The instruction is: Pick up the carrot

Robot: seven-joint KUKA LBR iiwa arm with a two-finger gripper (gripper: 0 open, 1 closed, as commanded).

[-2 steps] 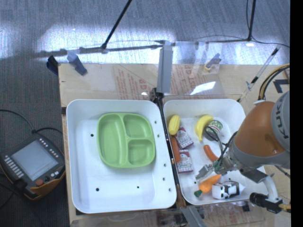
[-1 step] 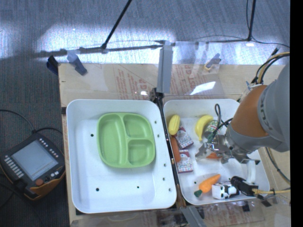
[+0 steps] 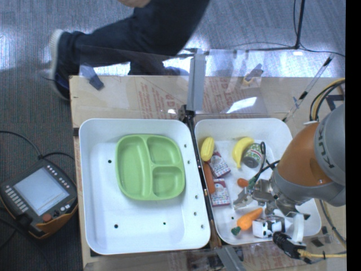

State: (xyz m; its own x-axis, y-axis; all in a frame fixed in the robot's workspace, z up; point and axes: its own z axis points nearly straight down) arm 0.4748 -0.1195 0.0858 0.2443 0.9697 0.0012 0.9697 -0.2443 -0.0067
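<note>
The carrot (image 3: 249, 219) is orange with a green tip and lies at a slant near the front of the right bin (image 3: 282, 127). My gripper (image 3: 251, 197) hangs just above and behind it, over the middle of that bin. The grey and orange arm reaches in from the right. Nothing visibly sits in the gripper, and the carrot rests on the bin floor.
The right bin also holds a yellow corn cob (image 3: 207, 148), a banana (image 3: 242, 149), a small can (image 3: 254, 155), a red sausage (image 3: 208, 177), two printed packets (image 3: 220, 195) and a small orange piece (image 3: 242, 182). A green divided plate (image 3: 150, 166) lies in the left bin (image 3: 101, 208). A person's legs (image 3: 141, 30) pass behind the bench.
</note>
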